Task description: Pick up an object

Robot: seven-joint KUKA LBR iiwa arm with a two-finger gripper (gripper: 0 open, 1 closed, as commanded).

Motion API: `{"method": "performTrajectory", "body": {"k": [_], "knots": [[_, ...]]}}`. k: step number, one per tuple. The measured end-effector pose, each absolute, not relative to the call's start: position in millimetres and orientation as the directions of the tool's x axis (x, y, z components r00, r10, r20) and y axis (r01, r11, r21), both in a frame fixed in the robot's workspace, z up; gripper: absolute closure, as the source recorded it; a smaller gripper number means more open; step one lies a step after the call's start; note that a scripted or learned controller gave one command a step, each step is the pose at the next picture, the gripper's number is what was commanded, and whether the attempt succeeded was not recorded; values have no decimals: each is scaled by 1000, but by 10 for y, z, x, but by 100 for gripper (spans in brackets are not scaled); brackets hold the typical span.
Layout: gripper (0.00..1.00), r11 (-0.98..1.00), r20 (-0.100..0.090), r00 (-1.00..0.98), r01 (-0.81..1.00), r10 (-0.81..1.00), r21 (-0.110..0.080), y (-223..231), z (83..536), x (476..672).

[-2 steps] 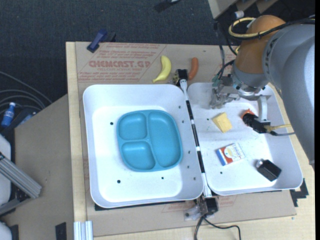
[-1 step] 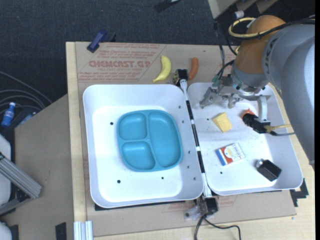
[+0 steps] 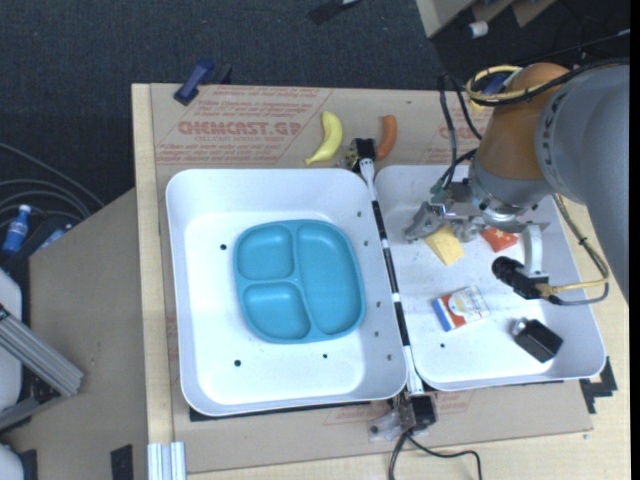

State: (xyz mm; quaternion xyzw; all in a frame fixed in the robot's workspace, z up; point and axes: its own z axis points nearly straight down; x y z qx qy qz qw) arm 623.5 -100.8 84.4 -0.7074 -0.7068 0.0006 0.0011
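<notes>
Hovering my jaws (image 3: 440, 218) over the right bin (image 3: 570, 358); yellow block (image 3: 447, 248) lies at 6 o'clock, just beside. Jaw state: cannot tell.

I work in a robotics lab: my grey arm (image 3: 585, 128) reaches over a plywood bench (image 3: 250, 118) stencilled with a maker's name, two white bins (image 3: 190, 268) screwed side by side, loose cables (image 3: 40, 183) trailing over dark carpet (image 3: 120, 18).
</notes>
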Motion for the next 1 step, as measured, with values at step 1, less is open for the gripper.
{"method": "performTrajectory", "body": {"k": [1], "knots": [[100,-1,1,1,1000,1000,0,-1003,947,6242]]}}
